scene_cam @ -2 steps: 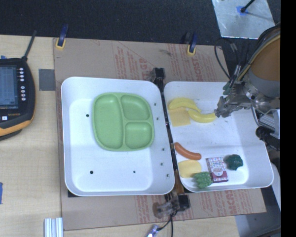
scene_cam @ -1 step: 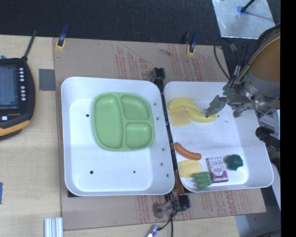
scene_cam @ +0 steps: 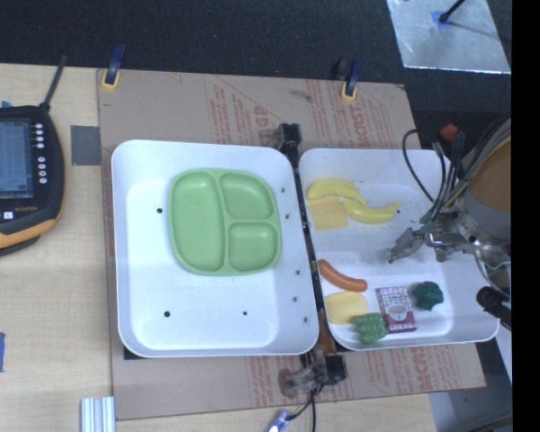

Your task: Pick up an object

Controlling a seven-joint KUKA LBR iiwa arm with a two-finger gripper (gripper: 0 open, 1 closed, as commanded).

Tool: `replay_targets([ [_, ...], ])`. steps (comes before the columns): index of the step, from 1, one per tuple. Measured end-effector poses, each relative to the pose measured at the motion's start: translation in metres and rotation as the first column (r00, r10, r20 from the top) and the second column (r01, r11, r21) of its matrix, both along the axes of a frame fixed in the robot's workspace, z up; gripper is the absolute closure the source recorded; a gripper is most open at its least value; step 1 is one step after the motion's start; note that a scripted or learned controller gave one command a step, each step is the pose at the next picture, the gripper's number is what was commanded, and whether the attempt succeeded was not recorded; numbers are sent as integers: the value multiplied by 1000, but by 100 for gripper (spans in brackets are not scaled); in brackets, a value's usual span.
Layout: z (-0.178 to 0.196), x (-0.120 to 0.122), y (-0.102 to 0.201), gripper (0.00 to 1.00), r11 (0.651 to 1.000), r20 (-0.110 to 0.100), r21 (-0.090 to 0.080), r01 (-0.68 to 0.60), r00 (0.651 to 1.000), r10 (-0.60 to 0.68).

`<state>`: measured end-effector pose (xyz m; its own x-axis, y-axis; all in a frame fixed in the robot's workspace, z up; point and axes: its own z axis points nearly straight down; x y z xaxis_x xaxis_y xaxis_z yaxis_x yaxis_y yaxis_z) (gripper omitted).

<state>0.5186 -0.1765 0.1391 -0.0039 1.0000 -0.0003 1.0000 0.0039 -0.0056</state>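
banana, curved and smooth yellow (beside a flat cheese slice), lies near the metal claw, fingers apart.

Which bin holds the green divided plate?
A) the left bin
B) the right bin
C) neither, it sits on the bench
A: the green divided plate lies flat inside the left bin, while the right bin holds the toy food items.

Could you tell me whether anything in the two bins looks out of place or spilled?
Nothing stands out: the green divided plate lies flat in the left bin, and the toy foods sit loosely in the right bin.
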Motion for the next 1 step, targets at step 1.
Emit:
replay_targets([
  [1,-44,-40,-36,0,1000,10,-1,0,1000,0],
])
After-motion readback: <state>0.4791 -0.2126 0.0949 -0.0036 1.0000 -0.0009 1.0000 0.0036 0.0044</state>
